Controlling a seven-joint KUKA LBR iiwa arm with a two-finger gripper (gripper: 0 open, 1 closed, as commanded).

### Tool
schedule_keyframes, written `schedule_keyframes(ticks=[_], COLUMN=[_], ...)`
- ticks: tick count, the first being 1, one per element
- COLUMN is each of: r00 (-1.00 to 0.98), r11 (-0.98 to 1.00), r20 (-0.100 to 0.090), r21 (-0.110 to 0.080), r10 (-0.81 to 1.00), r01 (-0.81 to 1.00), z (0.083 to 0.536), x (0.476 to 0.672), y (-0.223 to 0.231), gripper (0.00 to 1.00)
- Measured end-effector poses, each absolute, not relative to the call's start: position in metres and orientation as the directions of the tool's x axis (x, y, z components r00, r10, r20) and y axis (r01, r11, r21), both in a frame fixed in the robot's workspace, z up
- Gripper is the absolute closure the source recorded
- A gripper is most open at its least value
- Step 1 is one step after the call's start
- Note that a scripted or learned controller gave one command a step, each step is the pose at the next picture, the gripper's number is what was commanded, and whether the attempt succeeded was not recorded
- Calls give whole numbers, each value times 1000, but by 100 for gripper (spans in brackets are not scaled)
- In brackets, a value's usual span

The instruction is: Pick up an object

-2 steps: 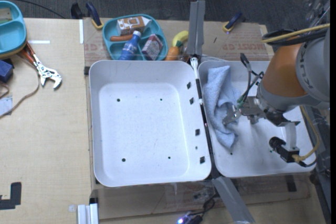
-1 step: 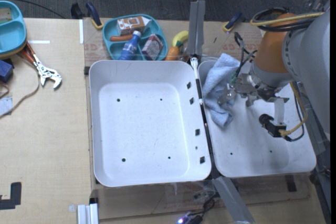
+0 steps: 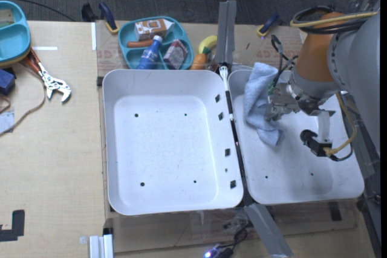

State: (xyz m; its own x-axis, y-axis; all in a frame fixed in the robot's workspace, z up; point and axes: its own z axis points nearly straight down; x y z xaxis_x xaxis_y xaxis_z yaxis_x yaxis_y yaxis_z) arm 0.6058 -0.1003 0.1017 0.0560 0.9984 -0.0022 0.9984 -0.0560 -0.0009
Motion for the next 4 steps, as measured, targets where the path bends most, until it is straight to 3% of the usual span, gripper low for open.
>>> schedule_keyframes(ticks=[1,2,3,4], r00=[56,20,-1,-7], r11=[-56,-20,1,7], r20=[-2,-2,-1,-2], r21=[0,0,-2,3], r10=[998,1000,1000,1000], r01=[998,1000,1000,1000], z=[102,139,121,94], x=[606,593,583,659], y=[-100,-128,-153,-120], gripper=[0,0,0,0])
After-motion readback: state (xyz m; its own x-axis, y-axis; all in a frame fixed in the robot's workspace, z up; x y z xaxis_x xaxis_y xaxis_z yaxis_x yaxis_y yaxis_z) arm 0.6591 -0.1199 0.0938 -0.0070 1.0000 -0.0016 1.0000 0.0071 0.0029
